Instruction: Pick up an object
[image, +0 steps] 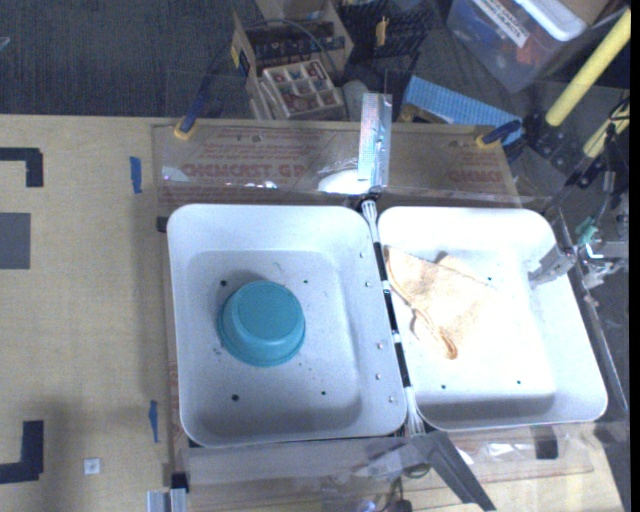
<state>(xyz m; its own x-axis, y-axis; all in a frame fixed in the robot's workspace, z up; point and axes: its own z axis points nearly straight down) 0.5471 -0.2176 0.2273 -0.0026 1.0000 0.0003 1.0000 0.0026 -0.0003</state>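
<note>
A teal bowl (262, 321) lies upside down in the left white bin (190, 250), a little left of its middle. A crumpled tan cloth (440, 295) is spread across the upper left floor of the right white bin (520, 385). My gripper (567, 258) hangs at the right bin's upper right rim, well to the right of the cloth and touching neither object. Much of it is dim and runs off the view's right side.
A clear plastic sheet with red lettering (260, 170) lies behind the bins. Beyond it stand a wooden box (295, 75), a blue block (450, 100) and a yellow bar (595, 60). A metal strip (375, 140) stands behind the divide between the bins.
</note>
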